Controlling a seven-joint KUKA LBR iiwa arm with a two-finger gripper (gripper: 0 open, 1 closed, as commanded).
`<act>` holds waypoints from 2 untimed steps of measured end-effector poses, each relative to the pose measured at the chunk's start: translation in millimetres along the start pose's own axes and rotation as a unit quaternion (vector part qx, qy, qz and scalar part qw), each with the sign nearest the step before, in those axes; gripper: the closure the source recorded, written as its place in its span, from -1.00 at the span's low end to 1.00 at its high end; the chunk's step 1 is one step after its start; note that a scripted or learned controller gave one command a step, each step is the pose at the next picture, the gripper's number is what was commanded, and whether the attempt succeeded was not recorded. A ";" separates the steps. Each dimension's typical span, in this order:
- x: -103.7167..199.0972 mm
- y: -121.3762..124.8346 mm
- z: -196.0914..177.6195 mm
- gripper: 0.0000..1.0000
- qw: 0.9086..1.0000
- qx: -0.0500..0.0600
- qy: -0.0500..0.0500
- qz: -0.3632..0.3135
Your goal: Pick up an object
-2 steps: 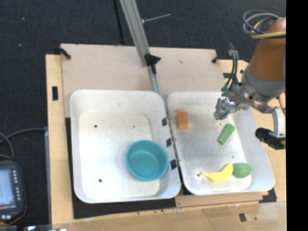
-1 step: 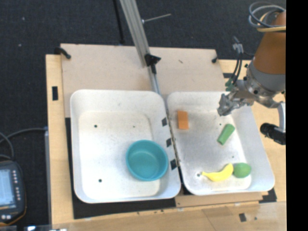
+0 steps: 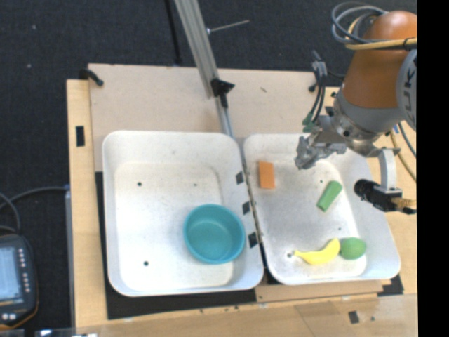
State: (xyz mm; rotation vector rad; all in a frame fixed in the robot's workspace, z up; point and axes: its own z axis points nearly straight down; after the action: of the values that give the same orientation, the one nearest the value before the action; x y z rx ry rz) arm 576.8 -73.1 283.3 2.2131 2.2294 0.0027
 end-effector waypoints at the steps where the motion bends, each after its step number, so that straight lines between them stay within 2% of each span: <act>1: 46.8 0.2 2.2 1.00 1.000 0.001 0.000 0.000; 2: 94.7 -16.1 19.3 1.00 1.000 0.001 0.000 0.001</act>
State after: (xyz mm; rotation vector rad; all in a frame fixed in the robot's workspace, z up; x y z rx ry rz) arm 560.1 21.5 264.1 2.2150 2.2284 -0.0002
